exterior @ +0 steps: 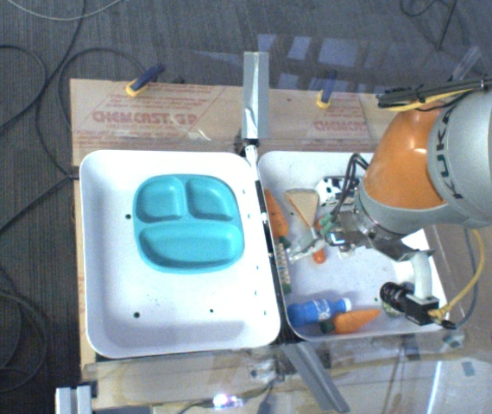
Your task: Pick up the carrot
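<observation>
Reach step: the tool is low in the right bin near its left wall; can't tell its state. One carrot lies at the bin's front edge beside a blue bottle. Next, judged: shift toward the front edge, then descend.

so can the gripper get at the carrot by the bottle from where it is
Probably yes. The carrot lies uncovered at the right bin's near wall, its thick end against the blue bottle. The gripper is farther up the bin with open floor between; the bottle and wall may crowd the fingers.
</observation>
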